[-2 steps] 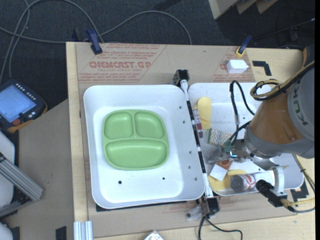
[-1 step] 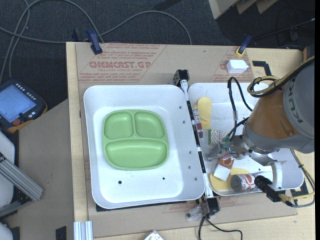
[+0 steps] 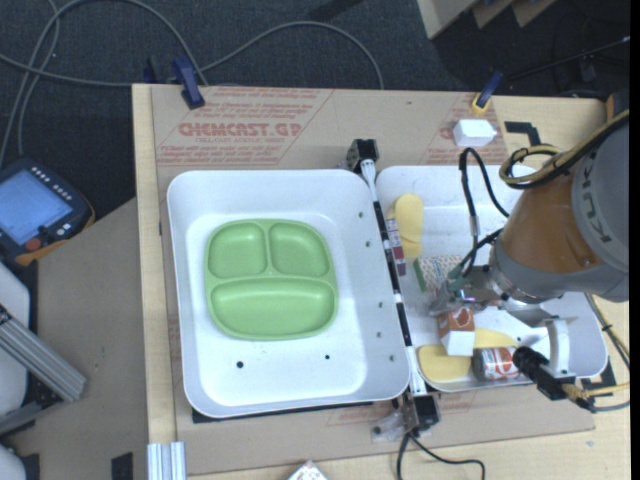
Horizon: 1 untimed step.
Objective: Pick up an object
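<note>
Tabletop (image 3: 250, 128) carries two shallow white bins side by side. You see the left bin (image 3: 200, 368) holding a green divided plate (image 3: 270, 278), which lies flat near the bin's centre with its three compartments facing up.

The right bin (image 3: 440, 183) holds the loose objects. A pale yellow banana-shaped item (image 3: 408, 223) lies toward the far end, close to the wall shared with the left bin. A patterned packet (image 3: 437, 271) lies just below it. At the near end you find a yellow rounded piece (image 3: 445, 366), a small white block (image 3: 457, 343), a red-and-white item (image 3: 458, 319) and a can (image 3: 495, 365), all crowded together.

The arm (image 3: 560, 228) reaches in from the right, its orange band above the wrist. The end effector (image 3: 455, 296) sits low over the right bin, beside the packet and the red-and-white item. You cannot tell from this view how far it is open, or whether it has hold of anything.
</note>
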Motion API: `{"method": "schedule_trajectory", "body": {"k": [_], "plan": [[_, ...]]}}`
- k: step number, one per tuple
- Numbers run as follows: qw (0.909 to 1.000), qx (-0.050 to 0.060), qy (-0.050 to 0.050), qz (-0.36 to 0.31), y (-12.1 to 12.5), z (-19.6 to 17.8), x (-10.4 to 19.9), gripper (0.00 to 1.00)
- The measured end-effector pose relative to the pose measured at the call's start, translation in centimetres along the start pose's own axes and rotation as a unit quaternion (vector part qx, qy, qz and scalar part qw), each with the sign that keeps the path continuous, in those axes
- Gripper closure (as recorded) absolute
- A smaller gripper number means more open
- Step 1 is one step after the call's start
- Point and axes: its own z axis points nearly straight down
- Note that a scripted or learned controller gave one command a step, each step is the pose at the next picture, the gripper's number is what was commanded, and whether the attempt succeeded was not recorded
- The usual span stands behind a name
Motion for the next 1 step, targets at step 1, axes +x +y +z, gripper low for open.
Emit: {"method": "schedule_trajectory", "body": {"k": [1], "plan": [[1.0000,0.002,0.002,-0.001,3.08,-8.89,6.98,1.00]]}}
